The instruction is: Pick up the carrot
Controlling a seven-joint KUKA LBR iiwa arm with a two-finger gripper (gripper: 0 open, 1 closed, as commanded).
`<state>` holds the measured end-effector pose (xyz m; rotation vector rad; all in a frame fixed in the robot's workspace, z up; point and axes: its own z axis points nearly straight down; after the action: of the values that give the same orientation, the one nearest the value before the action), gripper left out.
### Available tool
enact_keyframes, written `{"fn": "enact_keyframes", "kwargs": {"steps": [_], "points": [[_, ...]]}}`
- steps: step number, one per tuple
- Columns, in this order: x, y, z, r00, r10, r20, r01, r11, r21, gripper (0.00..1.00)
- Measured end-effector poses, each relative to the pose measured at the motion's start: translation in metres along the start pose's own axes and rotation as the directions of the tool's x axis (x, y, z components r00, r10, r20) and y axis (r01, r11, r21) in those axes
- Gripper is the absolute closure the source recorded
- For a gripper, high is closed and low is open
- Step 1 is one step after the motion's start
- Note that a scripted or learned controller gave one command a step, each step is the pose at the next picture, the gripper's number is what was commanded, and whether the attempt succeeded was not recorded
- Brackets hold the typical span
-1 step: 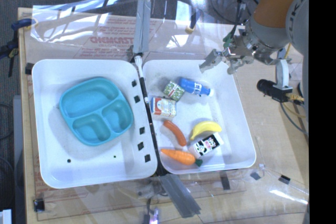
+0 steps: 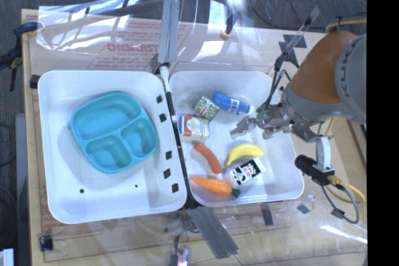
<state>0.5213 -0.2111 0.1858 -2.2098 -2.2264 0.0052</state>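
**Approach to the carrot, nothing grasped yet**

The gripper (image 2: pixel 244 128) hovers over the right bin (image 2: pixel 283 180), above the banana (image 2: pixel 244 153) and near the blue bottle (image 2: pixel 232 103). I cannot tell whether it is open or closed; nothing is visibly held. The carrot (image 2: pixel 212 185) lies flat near the bin's front wall, well apart from the gripper, its green end just beside a small carton (image 2: pixel 245 172). A sausage (image 2: pixel 207 157) lies just behind it. By my judgement the next move calls for travelling toward the front wall, aligning across the carrot's width, then descending clear of the carton.
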Motion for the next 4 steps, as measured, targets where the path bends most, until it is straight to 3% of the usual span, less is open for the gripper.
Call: {"fn": "enact_keyframes", "kwargs": {"steps": [1,2,3,4], "points": [[0.050,0.004,0.096,0.979,-0.204,-0.001,0.204,0.979,-0.001,0.00],[0.049,0.005,0.088,0.978,-0.209,-0.002,0.209,0.978,0.002,1.00],[0.050,-0.021,0.096,0.999,0.049,-0.001,-0.049,0.999,-0.001,1.00],[0.070,-0.020,0.097,0.941,-0.339,-0.002,0.339,0.941,0.000,1.00]]}}
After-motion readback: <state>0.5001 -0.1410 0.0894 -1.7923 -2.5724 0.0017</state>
